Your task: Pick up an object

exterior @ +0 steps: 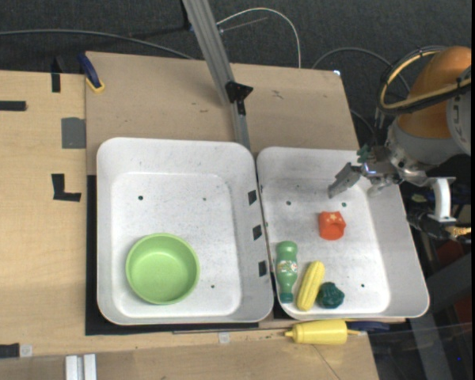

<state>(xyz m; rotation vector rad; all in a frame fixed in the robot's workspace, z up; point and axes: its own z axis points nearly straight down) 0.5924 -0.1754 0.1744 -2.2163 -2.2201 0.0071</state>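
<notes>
Arm point(431, 125): grey metal body, rounded orange band point(439, 81) above the wrist. Black cable point(396, 77) looped beside the band. Wrist section pale grey, with small dark fittings and a hint of green. Gripper point(344, 182): dark grey, slim, two-fingered. White bracket-like part point(440, 198) below the wrist.
</notes>
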